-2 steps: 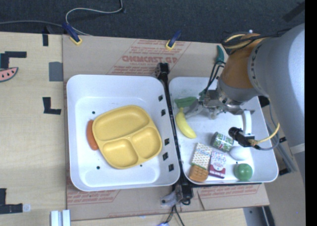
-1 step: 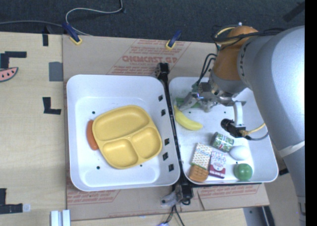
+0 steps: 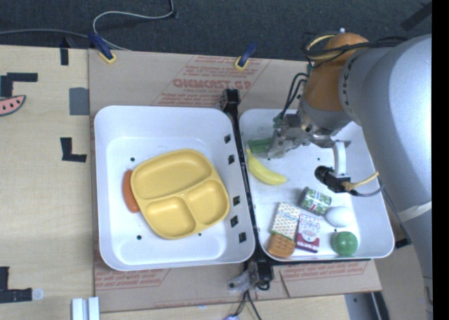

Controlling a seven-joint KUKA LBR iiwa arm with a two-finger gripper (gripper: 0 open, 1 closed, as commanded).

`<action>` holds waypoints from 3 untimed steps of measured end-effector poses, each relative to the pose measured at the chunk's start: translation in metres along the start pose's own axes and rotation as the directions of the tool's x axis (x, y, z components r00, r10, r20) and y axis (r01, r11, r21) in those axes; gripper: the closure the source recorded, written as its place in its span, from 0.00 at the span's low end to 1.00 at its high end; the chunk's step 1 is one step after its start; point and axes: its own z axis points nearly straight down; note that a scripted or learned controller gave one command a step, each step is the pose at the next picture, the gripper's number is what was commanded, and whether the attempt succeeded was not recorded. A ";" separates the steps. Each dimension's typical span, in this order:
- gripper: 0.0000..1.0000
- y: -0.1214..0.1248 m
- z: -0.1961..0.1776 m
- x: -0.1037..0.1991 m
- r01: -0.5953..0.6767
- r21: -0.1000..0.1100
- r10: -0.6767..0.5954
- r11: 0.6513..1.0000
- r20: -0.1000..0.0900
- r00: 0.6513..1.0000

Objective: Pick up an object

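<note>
The green object (image 3: 258, 147) lies at about ten o'clock in the right bin (image 3: 365, 241), touching the upper end of the banana (image 3: 266, 172) and close to the bin's left wall. It looks like a small, light, smooth plastic toy, probably stiff and a little slippery; a grip across its narrow middle seems safest. The claw (image 3: 284, 144) hangs just beside it at three o'clock, low over the bin; whether it is spread or pressed together I cannot tell. The left bin (image 3: 112, 171) holds a yellow divided tray (image 3: 180, 192).
</note>
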 end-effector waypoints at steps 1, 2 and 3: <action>0.00 0.000 0.001 0.000 0.000 0.001 0.000 1.000 0.001 1.000; 1.00 0.000 -0.009 0.000 0.001 0.002 -0.001 1.000 0.000 1.000; 0.00 -0.001 -0.009 0.000 0.001 0.002 -0.001 1.000 0.001 1.000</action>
